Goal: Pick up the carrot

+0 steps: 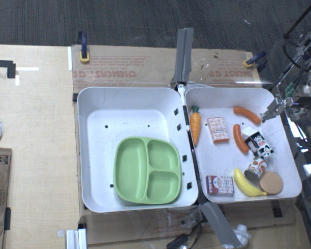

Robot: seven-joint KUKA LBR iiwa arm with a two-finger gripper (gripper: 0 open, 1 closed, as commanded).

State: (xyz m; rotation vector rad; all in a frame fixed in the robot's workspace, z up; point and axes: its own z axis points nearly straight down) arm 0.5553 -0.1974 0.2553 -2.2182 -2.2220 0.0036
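The carrot (195,127) is a short, tapered orange toy vegetable with a small green top, its green end pointing to the far side of the bench. It lies flat in the right-hand shallow white bin (280,98), hard against that bin's left wall, in the far half. The two-finger gripper (272,111) hangs at the bin's far right corner, over the rim; whether it is open or closed cannot be told. Nothing is seen held in it. The carrot lies well apart from the gripper, across the full width of the bin. Between them lie a pink printed box (217,129) and two orange-red sausages (247,115). The left-hand white bin (93,113) bears a green divided plate (147,170).
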